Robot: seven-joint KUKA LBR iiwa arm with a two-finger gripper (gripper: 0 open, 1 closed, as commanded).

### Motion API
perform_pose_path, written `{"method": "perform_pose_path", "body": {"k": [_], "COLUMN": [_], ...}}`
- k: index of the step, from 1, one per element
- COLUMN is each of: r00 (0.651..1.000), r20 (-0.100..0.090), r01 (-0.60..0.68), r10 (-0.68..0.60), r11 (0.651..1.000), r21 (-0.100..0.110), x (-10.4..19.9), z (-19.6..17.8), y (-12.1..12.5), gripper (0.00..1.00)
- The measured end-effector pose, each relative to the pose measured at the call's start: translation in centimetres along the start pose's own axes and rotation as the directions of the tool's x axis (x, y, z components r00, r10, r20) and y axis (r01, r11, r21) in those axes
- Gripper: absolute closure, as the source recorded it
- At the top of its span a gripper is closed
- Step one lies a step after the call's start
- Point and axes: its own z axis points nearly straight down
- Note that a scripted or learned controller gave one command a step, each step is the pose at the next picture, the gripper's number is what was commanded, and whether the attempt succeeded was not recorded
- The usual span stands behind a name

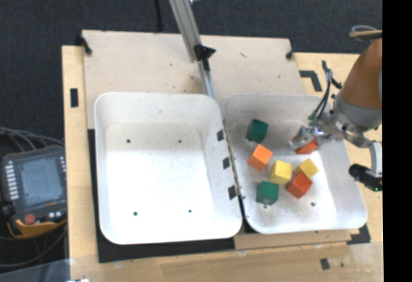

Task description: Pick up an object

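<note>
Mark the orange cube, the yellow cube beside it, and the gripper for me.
orange cube [261,156], camera view, top face.
yellow cube [280,171], camera view, top face.
gripper [304,141], camera view, at its fingertips over the right bin.

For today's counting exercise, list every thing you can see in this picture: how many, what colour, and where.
Bins: 2, white, side by side on the bench, left bin and right bin.
Green blocks: 2, in the right bin, upper and lower.
Orange block: 1, right bin, left of centre.
Yellow blocks: 2, right bin, one central, one further right.
Red block: 1, right bin, below the yellow ones.
Red-orange block: 1, right bin, at the gripper tip.
Metal post: 1, grey, behind the bins.
Handheld control pad: 1, grey, far left.
Gripper: 1, grey, above the right bin.
Arm: 1, grey and orange, right side.
</note>
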Motion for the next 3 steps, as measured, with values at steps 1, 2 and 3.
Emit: {"method": "perform_pose_path", "body": {"k": [1,2,3], "r00": [1.0,1.0,1.0], "r20": [0.001,0.0,-0.002], "r01": [0.005,0.007,0.01], "r10": [-0.005,-0.007,-0.01], "r11": [1.0,1.0,1.0], "r21": [-0.001,0.0,0.004], "x": [-1.1,-1.2,4.6], "z": [-5.7,-8.9,-8.1], "y": [0.7,0.8,0.6], "gripper": [1.0,1.0,1.0]}}
